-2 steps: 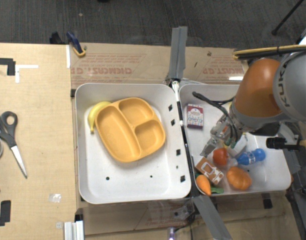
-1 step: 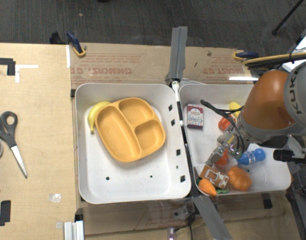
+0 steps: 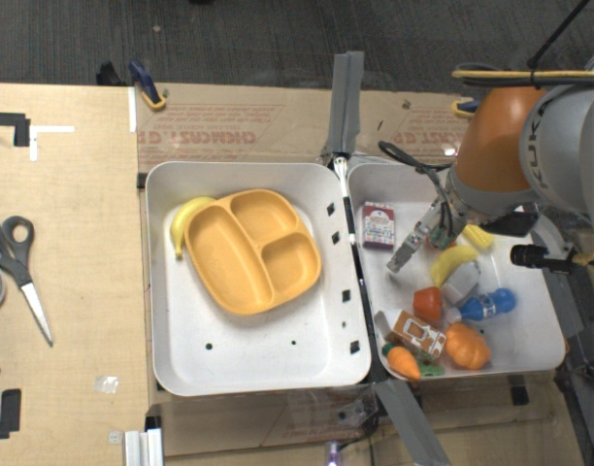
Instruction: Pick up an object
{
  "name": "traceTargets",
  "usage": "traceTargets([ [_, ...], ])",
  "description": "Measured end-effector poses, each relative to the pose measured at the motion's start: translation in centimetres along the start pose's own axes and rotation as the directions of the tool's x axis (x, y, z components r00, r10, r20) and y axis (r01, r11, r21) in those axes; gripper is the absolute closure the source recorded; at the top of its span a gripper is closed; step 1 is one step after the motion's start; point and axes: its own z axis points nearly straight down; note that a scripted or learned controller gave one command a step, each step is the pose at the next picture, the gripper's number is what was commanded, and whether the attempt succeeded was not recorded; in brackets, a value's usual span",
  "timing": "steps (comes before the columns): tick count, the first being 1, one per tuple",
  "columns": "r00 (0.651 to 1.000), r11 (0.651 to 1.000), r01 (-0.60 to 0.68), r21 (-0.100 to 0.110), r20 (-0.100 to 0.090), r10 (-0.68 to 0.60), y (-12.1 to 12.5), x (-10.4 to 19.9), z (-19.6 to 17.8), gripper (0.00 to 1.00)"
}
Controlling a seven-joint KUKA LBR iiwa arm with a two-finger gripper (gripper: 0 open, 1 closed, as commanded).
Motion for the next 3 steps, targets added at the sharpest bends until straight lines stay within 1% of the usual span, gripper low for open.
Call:
traceTargets([
  [1, 0.998, 0.998, -0.065, 0.003, -0.003, 0.065, -4.2, 3.4, 0.1, 0.0],
  [2, 0.998, 0.998, -0.062, 0.002, -0.001, 0.062, -4.2, 3.3, -0.9, 1.0],
  [3, 0.982, 0.982, -0.187, 0.001, -0.001, 0.187, 1.4, 6.8, -11.7, 1.0],
])
